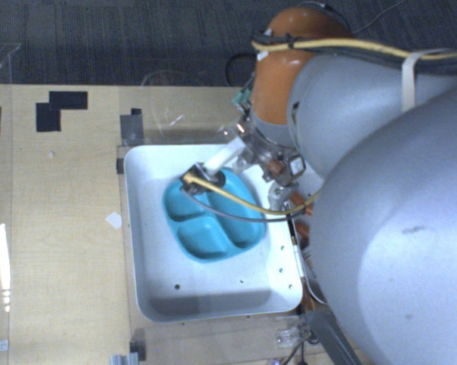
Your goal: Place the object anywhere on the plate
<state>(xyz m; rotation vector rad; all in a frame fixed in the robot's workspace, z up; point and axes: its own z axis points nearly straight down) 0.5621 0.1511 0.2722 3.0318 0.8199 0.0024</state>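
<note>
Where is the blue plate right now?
The blue plate lies in the left white bin, nearer its top edge in the camera view, with the grey arm just to its right.

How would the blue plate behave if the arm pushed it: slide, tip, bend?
The plate looks like moulded plastic with raised dividers, so probably stiff and light. It sits low and flat on the smooth bin floor, so a push would likely slide it rather than tip it.
</note>
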